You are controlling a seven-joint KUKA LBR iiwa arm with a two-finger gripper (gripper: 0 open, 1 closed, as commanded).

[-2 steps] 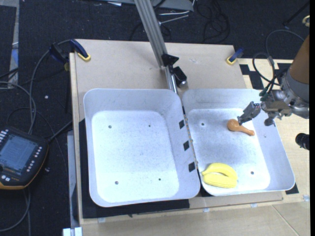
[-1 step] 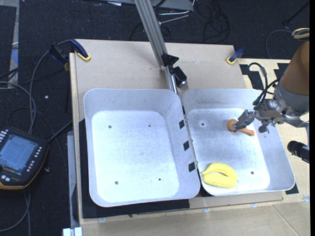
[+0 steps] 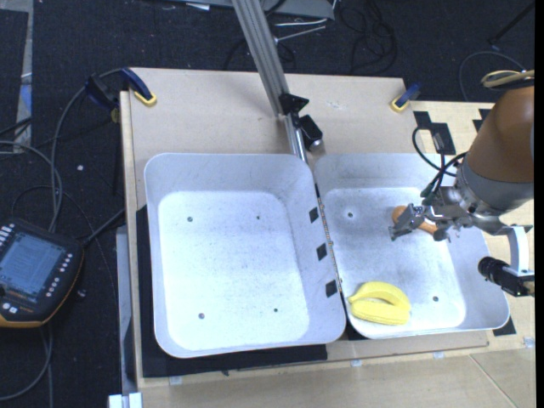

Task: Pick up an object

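Banana (image 3: 380,303), yellow and curved, lies on the floor of the right bin (image 3: 357,185), close to that bin's near edge and just beside its near-left corner. Nothing touches it.

Further back in the same bin sits a small orange object (image 3: 401,213), partly covered by the tool (image 3: 414,222). The tool reaches in from the right on the grey arm (image 3: 497,177), whose orange band (image 3: 508,130) shows above the wrist. The dark tool hangs low over the bin floor right at the orange object, well apart from the banana. Its parts blur together with the orange piece at this size, so I cannot tell how it is set or whether the orange object is caught in it.

The left bin (image 3: 170,177) lies alongside, its right rim overlapping the right bin's left rim. Both bins rest on a light wooden table (image 3: 221,109). A slanted metal pole (image 3: 263,49) runs down from the top of the view to the seam between the 2 bins. A handheld control pendant (image 3: 30,270) with a lit screen lies on the dark floor to the left of the table, with black cables around it.
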